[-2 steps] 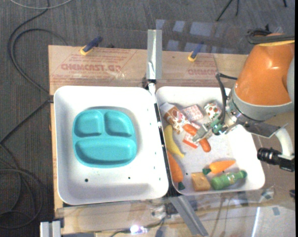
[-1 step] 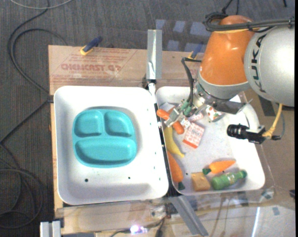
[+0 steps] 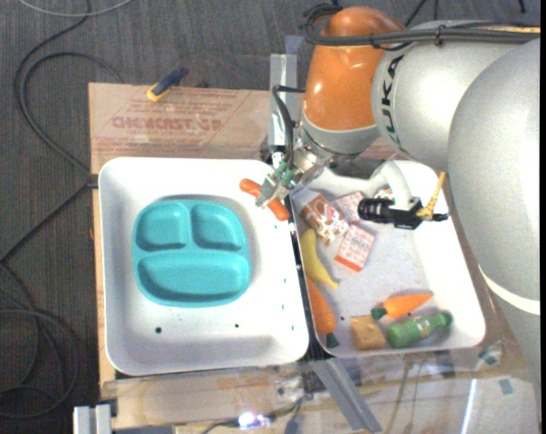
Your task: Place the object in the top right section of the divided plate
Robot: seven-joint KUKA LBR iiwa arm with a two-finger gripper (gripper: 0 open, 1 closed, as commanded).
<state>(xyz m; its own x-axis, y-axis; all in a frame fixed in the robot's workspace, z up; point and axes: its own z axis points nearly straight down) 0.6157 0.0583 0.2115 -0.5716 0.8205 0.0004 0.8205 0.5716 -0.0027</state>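
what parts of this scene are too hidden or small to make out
- Gripper: small and dark in the camera view; whether it grips the orange object beside it is unclear.
- Right bin: its far corner is hidden under the arm.
- Small packets: print too small to read.
- Orange piece between the bins: its lower end is hidden by the bin rim.
- Divided plate: fully visible.

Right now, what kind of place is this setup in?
Probably a robotics lab, not a kitchen: a KUKA arm reaches over two white bins, one holding a teal divided plate, the other toy food like a banana, with loose cables across carpet.
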